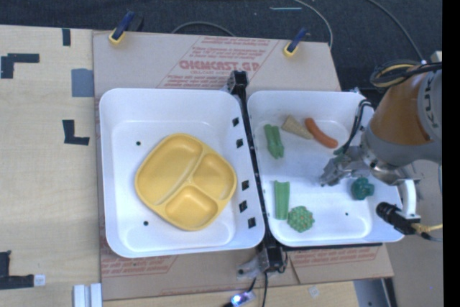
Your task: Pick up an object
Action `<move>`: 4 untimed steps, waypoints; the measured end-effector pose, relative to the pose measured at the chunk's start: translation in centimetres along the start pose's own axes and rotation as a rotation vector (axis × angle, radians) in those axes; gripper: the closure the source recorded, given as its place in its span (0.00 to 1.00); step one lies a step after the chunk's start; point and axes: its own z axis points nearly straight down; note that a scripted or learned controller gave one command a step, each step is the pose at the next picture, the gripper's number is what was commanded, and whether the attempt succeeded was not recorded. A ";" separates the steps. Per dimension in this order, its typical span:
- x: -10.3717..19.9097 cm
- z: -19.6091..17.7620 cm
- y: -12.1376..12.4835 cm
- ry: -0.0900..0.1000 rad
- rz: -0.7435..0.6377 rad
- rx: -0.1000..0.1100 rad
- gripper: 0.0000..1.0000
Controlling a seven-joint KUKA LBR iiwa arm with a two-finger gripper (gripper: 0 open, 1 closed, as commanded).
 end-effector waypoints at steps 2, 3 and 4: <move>0.5 -11.9 0.8 -0.002 0.000 -0.008 1.00; 0.6 -16.4 0.8 -0.002 0.000 -0.007 1.00; 5.4 -16.5 1.5 -0.001 -0.003 -0.005 1.00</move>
